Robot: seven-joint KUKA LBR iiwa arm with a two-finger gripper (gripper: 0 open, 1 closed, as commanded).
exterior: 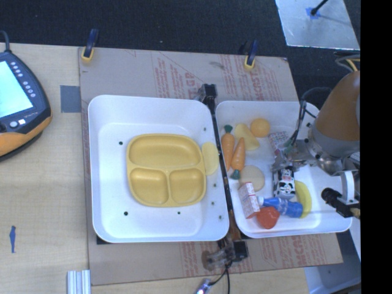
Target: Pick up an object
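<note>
The right bin (331, 225) holds several toy foods. Two carrots (233, 152) lie at its left wall, with an orange ball (260, 127) and a pale yellow piece (245, 133) behind them. A cream disc (252, 177), a red-and-white carton (248, 199), a red tomato (267, 217), a blue bottle (288, 207) and a banana (303, 198) fill the front. My gripper (285, 163) hangs low over the bin's middle, just behind a black-and-white milk carton (285, 183). The carton stands on the bin floor.
The left bin (104, 219) bears a yellow divided plate (165, 169). A black clamp (209, 92) sits where the bins meet. A tablet (15, 103) lies at the far left of the bench. The arm's orange band (340, 109) rises over the right bin's right wall.
</note>
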